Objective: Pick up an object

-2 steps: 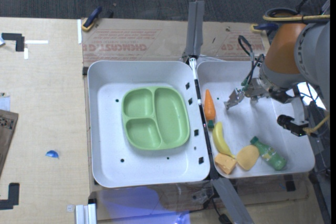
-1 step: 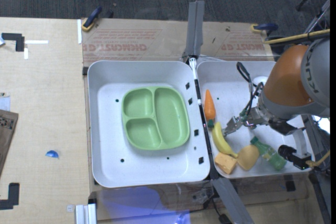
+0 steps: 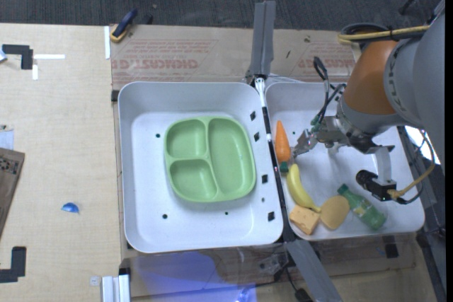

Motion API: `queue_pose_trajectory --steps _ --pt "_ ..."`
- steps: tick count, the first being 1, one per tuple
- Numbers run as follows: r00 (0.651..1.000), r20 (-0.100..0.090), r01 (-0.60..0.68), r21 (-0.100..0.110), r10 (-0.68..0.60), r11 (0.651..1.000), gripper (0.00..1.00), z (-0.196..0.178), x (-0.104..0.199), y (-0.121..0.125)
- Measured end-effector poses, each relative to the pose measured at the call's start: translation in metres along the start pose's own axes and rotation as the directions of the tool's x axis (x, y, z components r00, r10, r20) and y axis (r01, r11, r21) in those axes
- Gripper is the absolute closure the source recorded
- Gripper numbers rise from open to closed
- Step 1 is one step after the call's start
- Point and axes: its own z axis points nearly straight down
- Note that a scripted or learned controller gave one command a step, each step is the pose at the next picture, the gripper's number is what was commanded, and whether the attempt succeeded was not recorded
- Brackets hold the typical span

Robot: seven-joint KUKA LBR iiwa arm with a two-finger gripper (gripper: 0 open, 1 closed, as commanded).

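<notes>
Tool [image 3: 311, 141] hangs low in the right bin [image 3: 407, 219], its grip state impossible to tell, carrot [image 3: 282, 141] just at its 9 o'clock, banana [image 3: 296, 186] near 7.

A green divided plate [image 3: 210, 158] lies in the left bin [image 3: 134, 173].

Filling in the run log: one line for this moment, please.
arm: over right bin | gripper: beside carrot, grasp unclear | right bin: carrot, banana, green bottle | left bin: green divided plate
</notes>
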Motion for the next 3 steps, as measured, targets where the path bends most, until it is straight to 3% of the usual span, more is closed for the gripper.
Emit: queue_pose_trajectory --steps 1,2,3 --pt "0.992 -0.001 -0.125 0.003 0.125 0.992 0.0 0.0009 -0.0219 -0.0805" --pt "0.992 -0.001 -0.128 0.005 0.128 0.992 1.0 -0.0067 -0.023 -0.0808" --pt "0.992 -0.001 -0.129 0.005 0.129 0.992 0.0 -0.0067 -0.023 -0.0808"
